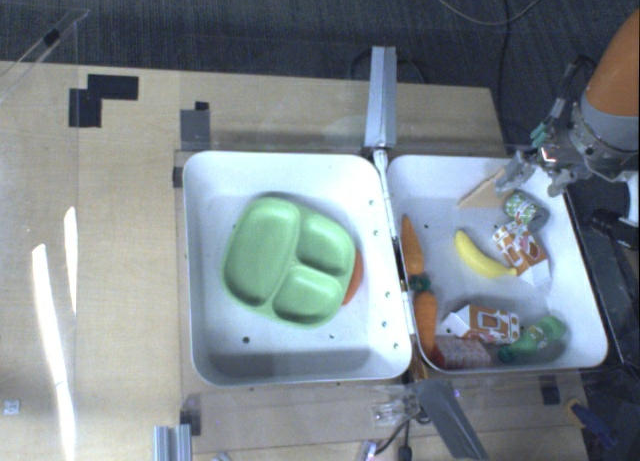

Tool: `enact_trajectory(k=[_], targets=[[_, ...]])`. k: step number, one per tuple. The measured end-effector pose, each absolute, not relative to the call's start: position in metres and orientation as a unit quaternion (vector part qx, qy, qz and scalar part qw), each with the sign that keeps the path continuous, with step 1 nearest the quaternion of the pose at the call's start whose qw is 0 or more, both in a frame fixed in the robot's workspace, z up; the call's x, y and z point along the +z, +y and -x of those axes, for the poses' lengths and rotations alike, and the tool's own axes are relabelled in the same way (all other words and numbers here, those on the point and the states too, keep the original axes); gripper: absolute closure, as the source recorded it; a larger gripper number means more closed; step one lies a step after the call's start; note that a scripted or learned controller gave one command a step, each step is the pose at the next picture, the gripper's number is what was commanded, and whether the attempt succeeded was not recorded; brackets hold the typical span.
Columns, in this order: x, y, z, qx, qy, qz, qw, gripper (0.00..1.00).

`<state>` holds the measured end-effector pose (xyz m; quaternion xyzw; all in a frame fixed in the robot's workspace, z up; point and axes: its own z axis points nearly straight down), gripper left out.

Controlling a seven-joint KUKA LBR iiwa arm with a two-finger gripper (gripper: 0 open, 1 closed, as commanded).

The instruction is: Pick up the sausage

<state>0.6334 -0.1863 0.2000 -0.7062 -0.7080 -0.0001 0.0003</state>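
Observation:
The sausage (462,352) is a reddish-brown piece lying at the front of the right bin (575,249), partly tucked under a small carton (490,324). My gripper (536,175) hovers over the bin's back right corner, far from the sausage and just above a small can (522,211). It is open, with nothing between its fingers. The grey arm with its orange band (615,79) reaches in from the right.
The right bin also holds a tan wedge (485,192), a banana (483,254), a printed packet (520,246), two carrots (412,249) and a green vegetable (530,339). In the left bin (210,349) a green divided plate (290,259) covers an orange item (355,274).

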Motion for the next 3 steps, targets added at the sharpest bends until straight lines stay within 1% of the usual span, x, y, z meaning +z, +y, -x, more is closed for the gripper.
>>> enact_trajectory(k=[1, 2, 3], targets=[[0.093, -0.132, -0.669, -0.0002, -0.627, 0.779, 0.0, 0.0], [0.088, -0.178, -0.617, -0.0012, -0.643, 0.766, -0.001, 0.0], [0.175, -0.096, -0.622, -0.001, -0.636, 0.772, 0.0, 0.0]])
